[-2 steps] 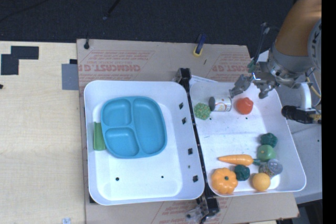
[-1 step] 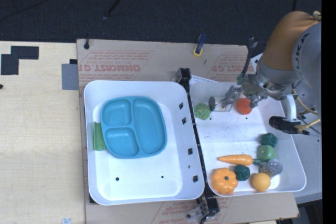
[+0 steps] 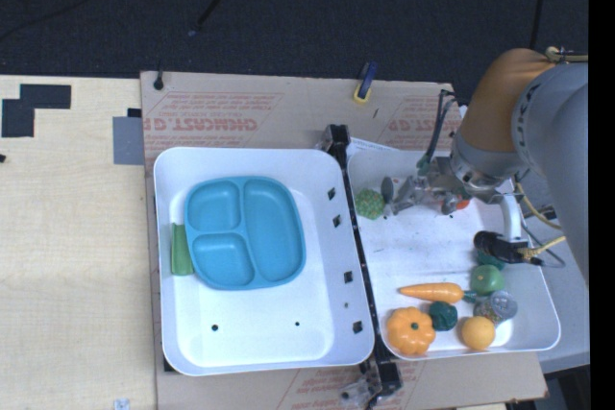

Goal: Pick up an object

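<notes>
a blue divided plate (image 3: 245, 232) lies in the left bin (image 3: 192, 341), a green block (image 3: 181, 250) just beside its left edge.

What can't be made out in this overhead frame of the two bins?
In the camera view:
1. Right bin far corner: hidden by the arm.
2. Grey item by the green ball: too small and blurred to identify.
3. Gripper and knobbly green piece: contact unclear, blurred.
4. Green strip beside the blue plate: touching or apart, unclear.

Small grey thing (image 3: 497, 307) — identity unclear
</notes>
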Motion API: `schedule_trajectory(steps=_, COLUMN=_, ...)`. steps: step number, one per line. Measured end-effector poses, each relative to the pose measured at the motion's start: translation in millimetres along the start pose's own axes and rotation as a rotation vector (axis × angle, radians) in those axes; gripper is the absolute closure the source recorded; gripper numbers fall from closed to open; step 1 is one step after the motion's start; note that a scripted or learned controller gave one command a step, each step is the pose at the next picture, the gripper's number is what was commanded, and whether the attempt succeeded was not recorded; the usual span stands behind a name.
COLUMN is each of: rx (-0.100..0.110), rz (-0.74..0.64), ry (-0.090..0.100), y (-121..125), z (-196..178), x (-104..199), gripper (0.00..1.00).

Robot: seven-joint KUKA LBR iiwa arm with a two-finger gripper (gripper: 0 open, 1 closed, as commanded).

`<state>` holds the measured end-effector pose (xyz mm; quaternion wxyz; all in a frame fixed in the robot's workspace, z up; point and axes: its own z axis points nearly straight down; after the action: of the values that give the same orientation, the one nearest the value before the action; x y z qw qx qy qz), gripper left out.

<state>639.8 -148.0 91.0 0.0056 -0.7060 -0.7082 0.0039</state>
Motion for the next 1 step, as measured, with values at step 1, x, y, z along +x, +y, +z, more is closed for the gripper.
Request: schedule_trajectory(steps=1, rx=-0.005, rz=0.0, ry=0.0, y=1.3, z=-13.4, x=-0.3, gripper=1.0)
